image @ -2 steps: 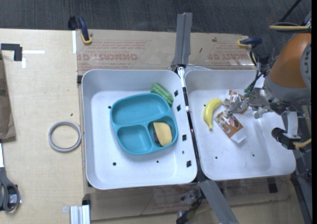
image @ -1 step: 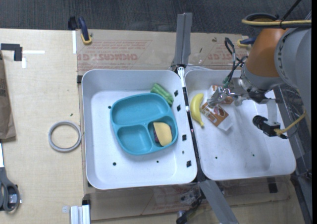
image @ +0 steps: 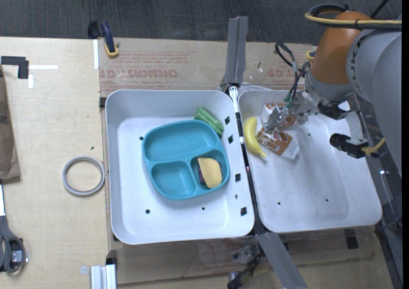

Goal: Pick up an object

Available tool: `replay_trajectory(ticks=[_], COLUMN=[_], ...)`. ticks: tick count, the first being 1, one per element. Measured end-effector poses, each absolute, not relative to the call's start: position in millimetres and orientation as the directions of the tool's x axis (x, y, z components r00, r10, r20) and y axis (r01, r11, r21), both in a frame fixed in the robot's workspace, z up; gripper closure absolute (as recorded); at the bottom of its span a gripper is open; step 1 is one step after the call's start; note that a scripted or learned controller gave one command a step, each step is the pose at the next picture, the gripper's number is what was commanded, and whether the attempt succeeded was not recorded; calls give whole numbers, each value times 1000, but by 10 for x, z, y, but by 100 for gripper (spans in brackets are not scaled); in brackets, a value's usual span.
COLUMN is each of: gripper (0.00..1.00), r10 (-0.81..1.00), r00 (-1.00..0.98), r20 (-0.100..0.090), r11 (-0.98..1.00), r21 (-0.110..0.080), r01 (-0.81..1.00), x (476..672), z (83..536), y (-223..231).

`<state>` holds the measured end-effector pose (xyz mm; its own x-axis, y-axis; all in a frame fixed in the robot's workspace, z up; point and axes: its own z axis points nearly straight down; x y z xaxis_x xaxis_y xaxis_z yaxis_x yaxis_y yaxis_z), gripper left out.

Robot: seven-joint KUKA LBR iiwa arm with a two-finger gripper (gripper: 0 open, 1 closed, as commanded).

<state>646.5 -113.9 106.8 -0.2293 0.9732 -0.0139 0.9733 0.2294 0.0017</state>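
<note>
My gripper [image: 279,117] hangs low over the far left part of the right bin [image: 319,185], just above a brown and clear snack packet [image: 280,142]. A yellow banana [image: 253,137] lies next to the packet, against the bin's left wall. In the left bin [image: 128,172] sits a blue divided tray [image: 172,153] with a yellow object [image: 211,171] in its right compartment. A green object [image: 209,119] lies behind the tray. The gripper's metal parts blend with the packet, so contact is unclear.
The grey arm with its orange band [image: 332,51] covers the right bin's far right corner. A black part [image: 348,144] juts over that bin's right side. On the bench to the left lie a grey ring [image: 83,175] and scissors [image: 9,249].
</note>
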Motion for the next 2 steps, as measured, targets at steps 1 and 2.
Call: replay_trajectory(ticks=[1, 2], gripper=[0, 0], r10=[783, 712], r00=[-622, -701], r20=[-10, -27], r11=[622, 702], r21=[-4, 21], r01=[783, 712], x=[6613, 6211], z=[1056, 1072], y=[-1102, -1005])
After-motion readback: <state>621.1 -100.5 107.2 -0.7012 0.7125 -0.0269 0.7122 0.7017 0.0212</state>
